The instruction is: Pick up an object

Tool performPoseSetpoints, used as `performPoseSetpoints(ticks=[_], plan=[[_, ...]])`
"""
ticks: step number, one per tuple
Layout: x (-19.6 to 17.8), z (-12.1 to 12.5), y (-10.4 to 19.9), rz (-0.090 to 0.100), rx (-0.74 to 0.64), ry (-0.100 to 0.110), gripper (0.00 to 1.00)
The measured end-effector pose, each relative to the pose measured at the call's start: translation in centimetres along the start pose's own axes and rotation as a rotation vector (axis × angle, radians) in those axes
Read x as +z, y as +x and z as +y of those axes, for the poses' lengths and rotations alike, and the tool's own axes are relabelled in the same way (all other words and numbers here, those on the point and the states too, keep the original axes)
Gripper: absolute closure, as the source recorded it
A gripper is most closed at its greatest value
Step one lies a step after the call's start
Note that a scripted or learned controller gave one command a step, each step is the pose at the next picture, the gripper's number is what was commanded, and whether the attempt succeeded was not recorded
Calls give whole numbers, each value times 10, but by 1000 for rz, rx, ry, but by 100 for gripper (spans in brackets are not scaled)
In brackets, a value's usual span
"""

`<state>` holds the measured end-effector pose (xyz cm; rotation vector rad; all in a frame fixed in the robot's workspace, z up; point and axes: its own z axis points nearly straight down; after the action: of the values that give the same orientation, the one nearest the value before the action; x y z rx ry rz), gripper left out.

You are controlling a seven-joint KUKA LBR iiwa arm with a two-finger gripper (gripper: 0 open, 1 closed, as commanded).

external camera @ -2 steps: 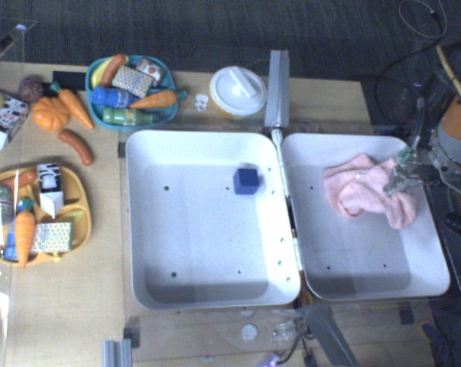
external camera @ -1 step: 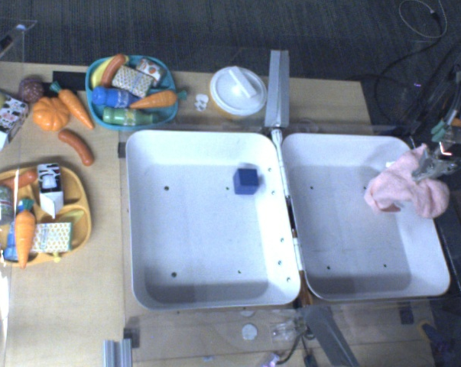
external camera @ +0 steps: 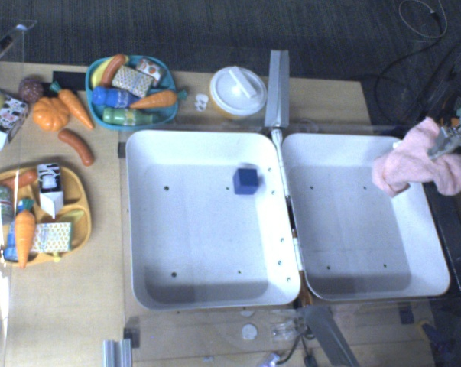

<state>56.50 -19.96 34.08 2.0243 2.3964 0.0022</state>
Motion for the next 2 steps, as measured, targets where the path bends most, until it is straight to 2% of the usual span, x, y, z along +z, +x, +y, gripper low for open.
performPoseSetpoints(ticks=[1, 2], plan=[[119, -31, 21, 3, -125, 3, 0], [233, 18, 95, -1, -62, -10, 0]])
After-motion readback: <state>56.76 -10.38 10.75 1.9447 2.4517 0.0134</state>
